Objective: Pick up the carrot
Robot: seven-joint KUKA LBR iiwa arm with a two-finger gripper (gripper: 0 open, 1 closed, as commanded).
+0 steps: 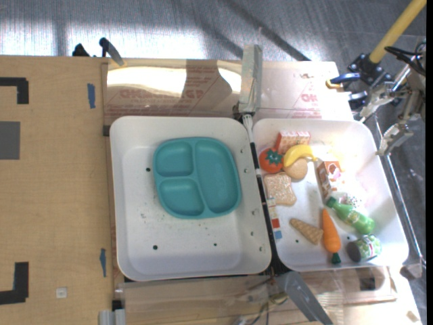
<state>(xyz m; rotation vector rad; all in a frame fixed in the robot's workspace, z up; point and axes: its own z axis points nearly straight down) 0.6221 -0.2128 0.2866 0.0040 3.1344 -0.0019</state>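
Two bins side by side; carrot [330, 231] lies in the right bin [387, 181], toward its near edge, tip end pointing down-screen with green stub at the bottom. Crowded spot: waffle cone [308, 231] just beside it on the left, green bottle [350, 214] just beside on the right, dark round item with green [364, 248] near its lower end. Left bin [128, 202] holds only the teal divided plate [197, 177].

Gripper [379, 93] sits up at the top right, outside the bin, well apart from the carrot. Can't tell how far it's open; nothing visibly in it.

Judgement: task not started, approach is next. Come straight down over the carrot's thick middle, fingers closing across its short axis, so they drop into the gaps toward cone and bottle. Risk: clipping the bottle or nudging the carrot sideways.
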